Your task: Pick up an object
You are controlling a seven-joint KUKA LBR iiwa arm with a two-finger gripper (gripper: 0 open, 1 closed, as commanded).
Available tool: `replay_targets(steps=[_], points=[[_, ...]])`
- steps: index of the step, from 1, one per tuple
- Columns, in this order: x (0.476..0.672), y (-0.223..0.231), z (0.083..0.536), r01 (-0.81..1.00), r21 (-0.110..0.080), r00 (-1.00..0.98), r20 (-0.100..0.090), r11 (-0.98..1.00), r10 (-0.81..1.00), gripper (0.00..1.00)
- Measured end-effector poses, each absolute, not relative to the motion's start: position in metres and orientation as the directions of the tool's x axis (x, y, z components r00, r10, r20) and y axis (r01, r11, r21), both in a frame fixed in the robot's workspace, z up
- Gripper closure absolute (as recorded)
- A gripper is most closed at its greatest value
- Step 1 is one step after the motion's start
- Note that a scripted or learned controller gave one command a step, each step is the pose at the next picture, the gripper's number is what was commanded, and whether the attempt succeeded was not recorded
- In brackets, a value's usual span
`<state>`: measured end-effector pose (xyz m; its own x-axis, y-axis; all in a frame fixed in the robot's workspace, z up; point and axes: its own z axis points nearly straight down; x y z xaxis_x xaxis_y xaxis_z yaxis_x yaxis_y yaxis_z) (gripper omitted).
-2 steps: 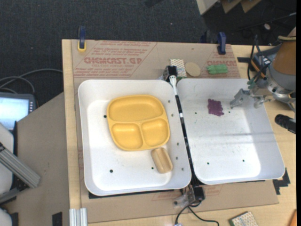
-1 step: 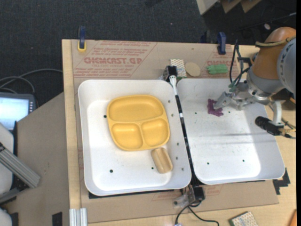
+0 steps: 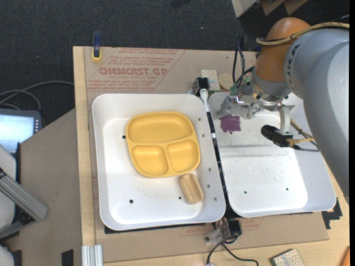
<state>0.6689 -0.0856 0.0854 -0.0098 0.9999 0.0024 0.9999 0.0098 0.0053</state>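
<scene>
A small purple object (image 3: 230, 124) lies in the far left corner of the right bin (image 3: 266, 176). My gripper (image 3: 239, 106) hangs low over that corner, just beyond the purple object and close to or touching its far side; the view does not show whether it holds it. In the left bin (image 3: 105, 148) a yellow divided plate (image 3: 163, 143) rests flat in the middle. A tan wooden cylinder (image 3: 190, 188) lies just in front of the plate's right near corner.
The two bins meet along a ridge (image 3: 213, 143) right beside the purple object. The grey arm with its orange band (image 3: 277, 49) comes in over the right bin's far right side. The bins sit on a cardboard sheet (image 3: 138, 65).
</scene>
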Motion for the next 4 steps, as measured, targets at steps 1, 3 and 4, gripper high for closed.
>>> replay_targets(steps=[1,3,4], points=[[0.608,-0.095,0.084,1.0,-0.007,0.002,0.001,-0.002,1.0,0.0],[0.64,-0.094,0.097,1.0,0.009,0.0,-0.003,0.0,1.0,1.0],[0.639,-0.094,0.097,1.0,0.007,0.0,-0.002,0.0,1.0,0.0]])
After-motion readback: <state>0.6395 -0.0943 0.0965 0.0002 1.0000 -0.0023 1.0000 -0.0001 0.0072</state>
